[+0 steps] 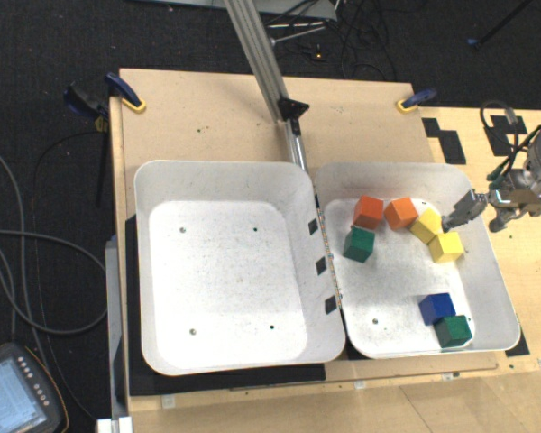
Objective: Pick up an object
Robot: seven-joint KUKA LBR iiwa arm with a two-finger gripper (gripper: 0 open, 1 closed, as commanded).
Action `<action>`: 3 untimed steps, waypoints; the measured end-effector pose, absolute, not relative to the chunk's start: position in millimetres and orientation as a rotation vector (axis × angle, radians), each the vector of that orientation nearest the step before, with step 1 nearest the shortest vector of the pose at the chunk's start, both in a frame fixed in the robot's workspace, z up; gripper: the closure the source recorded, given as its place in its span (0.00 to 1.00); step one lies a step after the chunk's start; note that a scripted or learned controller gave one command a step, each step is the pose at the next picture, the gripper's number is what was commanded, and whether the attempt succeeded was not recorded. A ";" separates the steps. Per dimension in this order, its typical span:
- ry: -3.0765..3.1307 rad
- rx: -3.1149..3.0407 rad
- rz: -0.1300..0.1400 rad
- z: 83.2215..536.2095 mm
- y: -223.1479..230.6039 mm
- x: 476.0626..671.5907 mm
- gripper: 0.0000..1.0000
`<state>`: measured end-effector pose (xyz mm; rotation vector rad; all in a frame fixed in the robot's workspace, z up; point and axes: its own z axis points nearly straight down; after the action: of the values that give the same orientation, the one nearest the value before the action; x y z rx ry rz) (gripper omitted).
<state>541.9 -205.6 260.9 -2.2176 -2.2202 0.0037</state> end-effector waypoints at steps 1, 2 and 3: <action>-2.224 -2.220 0.000 263.3 -205.5 542.7 0.00; -2.218 -2.220 0.004 218.8 -206.5 537.3 0.00; -2.217 -2.219 0.005 154.4 -204.9 537.3 0.00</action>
<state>537.3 -204.9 154.4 -2.2186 -2.2166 0.0048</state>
